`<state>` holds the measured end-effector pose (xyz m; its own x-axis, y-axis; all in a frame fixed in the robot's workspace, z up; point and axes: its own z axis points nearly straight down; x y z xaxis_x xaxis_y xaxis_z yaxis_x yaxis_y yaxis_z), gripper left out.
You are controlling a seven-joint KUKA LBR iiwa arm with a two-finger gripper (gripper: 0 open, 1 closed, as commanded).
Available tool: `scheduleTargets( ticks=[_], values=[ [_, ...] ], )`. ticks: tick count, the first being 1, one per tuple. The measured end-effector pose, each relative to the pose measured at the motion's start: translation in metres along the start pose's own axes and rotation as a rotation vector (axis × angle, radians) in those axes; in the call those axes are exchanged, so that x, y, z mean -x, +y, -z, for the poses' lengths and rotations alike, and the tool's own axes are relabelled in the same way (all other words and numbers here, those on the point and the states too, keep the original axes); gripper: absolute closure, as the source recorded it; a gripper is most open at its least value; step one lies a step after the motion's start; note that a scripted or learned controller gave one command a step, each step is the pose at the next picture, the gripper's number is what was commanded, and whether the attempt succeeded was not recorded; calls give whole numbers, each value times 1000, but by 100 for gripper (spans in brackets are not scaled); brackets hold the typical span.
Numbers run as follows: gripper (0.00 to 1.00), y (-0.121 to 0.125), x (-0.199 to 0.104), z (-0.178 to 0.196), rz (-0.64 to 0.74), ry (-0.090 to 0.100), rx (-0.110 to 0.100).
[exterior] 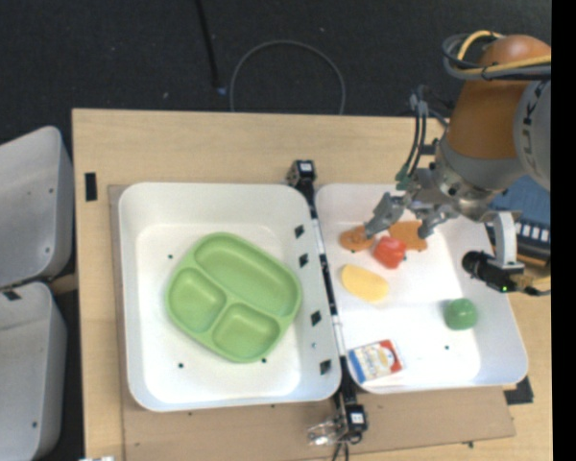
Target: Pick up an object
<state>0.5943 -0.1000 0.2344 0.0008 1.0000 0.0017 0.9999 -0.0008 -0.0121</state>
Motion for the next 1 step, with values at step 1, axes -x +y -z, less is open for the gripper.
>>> scheduleTargets(
  ticks=[1],
  values=[
    [0, 2, 0, 7, 3, -1, 13]
  ],
)
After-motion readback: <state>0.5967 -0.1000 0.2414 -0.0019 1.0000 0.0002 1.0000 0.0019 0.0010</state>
